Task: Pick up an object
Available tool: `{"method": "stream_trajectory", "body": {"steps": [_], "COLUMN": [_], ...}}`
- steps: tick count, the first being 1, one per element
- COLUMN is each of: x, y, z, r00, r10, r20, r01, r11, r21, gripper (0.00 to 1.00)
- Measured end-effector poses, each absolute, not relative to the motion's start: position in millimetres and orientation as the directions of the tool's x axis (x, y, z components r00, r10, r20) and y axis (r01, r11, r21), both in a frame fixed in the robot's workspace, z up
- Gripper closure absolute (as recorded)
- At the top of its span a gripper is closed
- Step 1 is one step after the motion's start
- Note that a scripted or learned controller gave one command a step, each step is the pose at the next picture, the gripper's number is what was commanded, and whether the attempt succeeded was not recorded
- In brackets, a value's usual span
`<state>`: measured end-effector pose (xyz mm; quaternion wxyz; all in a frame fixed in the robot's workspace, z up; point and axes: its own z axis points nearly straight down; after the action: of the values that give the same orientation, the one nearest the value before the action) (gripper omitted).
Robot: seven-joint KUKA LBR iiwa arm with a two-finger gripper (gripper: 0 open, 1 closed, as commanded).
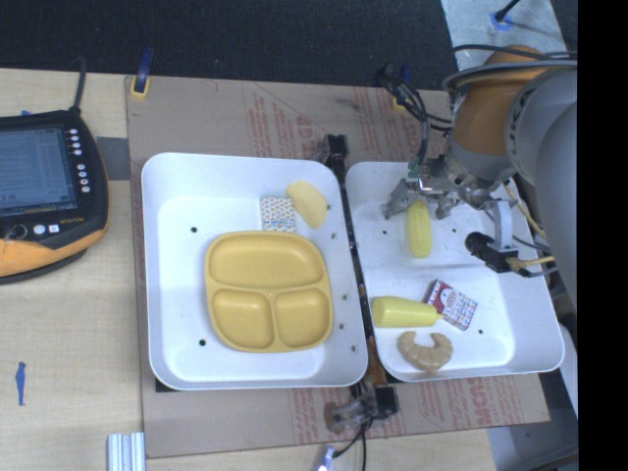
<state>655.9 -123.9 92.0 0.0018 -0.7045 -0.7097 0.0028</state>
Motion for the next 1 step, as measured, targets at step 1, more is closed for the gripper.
{"method": "stream_trajectory", "body": {"steps": [1], "x": [656.0], "y": [-124.9], "z": [102.7], "r00": [-0.009], "r10": [1.000], "r20": [-0.002], "r01": [1.000], "r11": [0.009], "r21": [-0.008], "gripper": [1.00]}}
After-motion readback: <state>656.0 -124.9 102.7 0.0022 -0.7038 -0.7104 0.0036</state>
